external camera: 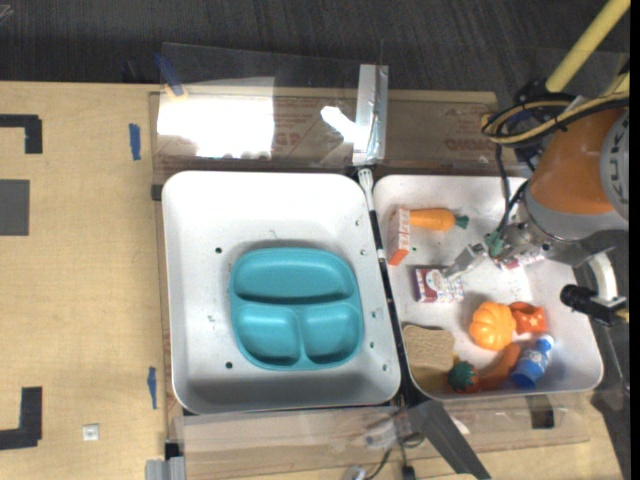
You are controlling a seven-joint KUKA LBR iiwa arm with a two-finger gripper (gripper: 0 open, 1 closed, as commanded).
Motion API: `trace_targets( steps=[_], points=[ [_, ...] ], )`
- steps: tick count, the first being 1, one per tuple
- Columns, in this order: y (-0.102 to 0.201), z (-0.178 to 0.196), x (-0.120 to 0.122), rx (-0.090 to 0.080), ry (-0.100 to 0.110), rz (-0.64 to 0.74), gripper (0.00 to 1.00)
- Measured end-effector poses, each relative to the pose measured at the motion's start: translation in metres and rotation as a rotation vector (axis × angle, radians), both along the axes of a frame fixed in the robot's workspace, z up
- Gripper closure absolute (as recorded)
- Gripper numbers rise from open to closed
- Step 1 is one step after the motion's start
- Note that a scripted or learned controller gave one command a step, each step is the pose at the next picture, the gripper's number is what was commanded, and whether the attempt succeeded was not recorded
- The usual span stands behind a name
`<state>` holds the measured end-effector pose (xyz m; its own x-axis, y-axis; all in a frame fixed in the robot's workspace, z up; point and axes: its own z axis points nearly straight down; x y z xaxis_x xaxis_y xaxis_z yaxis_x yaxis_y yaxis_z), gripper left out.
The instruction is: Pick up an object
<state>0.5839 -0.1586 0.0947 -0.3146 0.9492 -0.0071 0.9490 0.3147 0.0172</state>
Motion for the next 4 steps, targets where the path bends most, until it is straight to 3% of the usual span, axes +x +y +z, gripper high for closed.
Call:
trace_targets(
  steps=[1,2,3,4],
  points=[
    [0.023,-0.002,-0.085,-0.002,-0.001,0.064,0.00],
    [0.022,-0.003,-0.082,0.009,0.007,-0.393,0.00],
    [0.023,0.009,-0.078,0.011,-0.004,-0.393,1.00],
    [0.095,0.093,-0.007,0.009,0.012,-0.435,1.00]
  ],
)
